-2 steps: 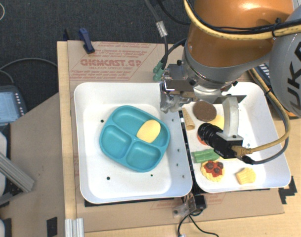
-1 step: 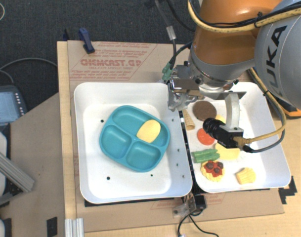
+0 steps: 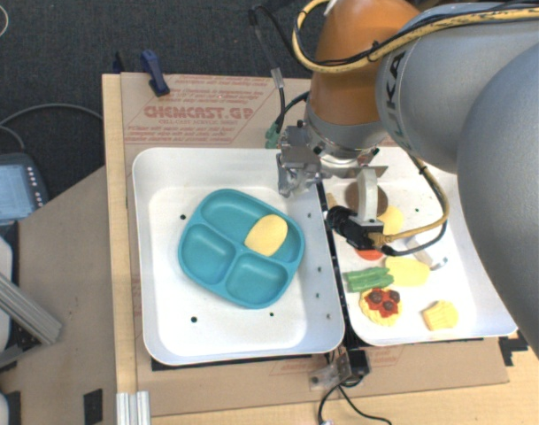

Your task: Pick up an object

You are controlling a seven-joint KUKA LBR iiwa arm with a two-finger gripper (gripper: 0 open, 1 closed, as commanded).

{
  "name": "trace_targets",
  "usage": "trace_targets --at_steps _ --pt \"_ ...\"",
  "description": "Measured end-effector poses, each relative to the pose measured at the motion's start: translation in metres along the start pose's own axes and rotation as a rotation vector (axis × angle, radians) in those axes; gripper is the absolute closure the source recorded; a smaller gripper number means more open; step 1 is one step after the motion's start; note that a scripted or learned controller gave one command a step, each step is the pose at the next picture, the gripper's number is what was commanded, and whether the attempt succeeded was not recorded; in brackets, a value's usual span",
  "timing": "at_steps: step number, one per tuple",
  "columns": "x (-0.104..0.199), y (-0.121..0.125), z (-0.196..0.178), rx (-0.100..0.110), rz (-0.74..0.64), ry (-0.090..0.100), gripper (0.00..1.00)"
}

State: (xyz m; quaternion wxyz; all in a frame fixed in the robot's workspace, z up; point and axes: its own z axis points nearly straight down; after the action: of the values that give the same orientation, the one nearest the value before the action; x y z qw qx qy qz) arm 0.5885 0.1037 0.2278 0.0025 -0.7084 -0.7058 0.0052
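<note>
A teal divided plate (image 3: 218, 253) lies in the left white bin (image 3: 154, 237), with a pale yellow oval piece (image 3: 267, 235) in its upper right compartment. The right bin (image 3: 481, 299) holds toy foods: a green piece (image 3: 368, 279), a yellow piece (image 3: 409, 273), a round pizza-like piece with red dots (image 3: 381, 305), a yellow block (image 3: 439, 315), a small red piece (image 3: 368, 254) and a brown piece (image 3: 386, 200) partly hidden by the arm. My gripper (image 3: 333, 177) hangs over the far end of the wall between the two bins, above and right of the plate.
The big grey arm covers the upper right of the view and the far part of the right bin. A cardboard sheet with red print (image 3: 198, 109) lies behind the bins, with a blue clamp (image 3: 154, 71) at its far edge.
</note>
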Motion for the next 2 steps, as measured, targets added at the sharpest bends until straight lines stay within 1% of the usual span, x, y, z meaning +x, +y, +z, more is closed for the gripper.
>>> trace_targets --at_steps 1,2 --pt "0.035 0.05 0.066 -0.011 -0.006 0.003 1.0" --pt "0.112 0.007 0.015 -0.015 -0.012 0.008 1.0"
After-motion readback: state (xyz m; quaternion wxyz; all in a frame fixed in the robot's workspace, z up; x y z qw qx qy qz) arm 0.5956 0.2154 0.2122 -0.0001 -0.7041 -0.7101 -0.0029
